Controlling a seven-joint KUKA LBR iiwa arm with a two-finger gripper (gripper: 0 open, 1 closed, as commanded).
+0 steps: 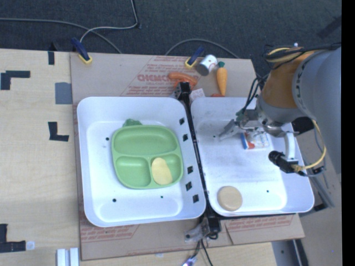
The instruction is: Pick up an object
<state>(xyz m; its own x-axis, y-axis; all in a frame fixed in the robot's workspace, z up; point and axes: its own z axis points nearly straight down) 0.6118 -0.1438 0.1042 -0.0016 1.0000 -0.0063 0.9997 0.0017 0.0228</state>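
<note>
My arm: grey with an orange band, reaching in from the right over the right-hand shallow white bin (288, 201).
My pincer (236, 127): low over the upper middle of that bin; 1 thin metal finger slants down to the left. I cannot tell from this view whether it is open or closed, and I see nothing between its tips.
Nearest candidate: a small flat white packet with red and blue print (254, 142), lying on the bin floor just beside my wrist, to the right of the tips.
Other candidate in this bin: a round tan disc, like a biscuit or bun (229, 198), near the front wall, well apart from my pincer.
Left-hand shallow white bin (94, 165): holds a green plastic tray with 3 compartments (145, 154); a pale yellow oval piece (161, 171) lies in its lower right compartment.
Outside the bins: an orange toy carrot with a green top (221, 79) lies on the cardboard behind the right bin.
Step in hand: I judge this the approach; no object is lifted yet.
Next move calls for: centring the tips over 1 object. The packet is thin and flat, so I would need to come right down to the floor. The disc looks an easier shape to pinch.
</note>
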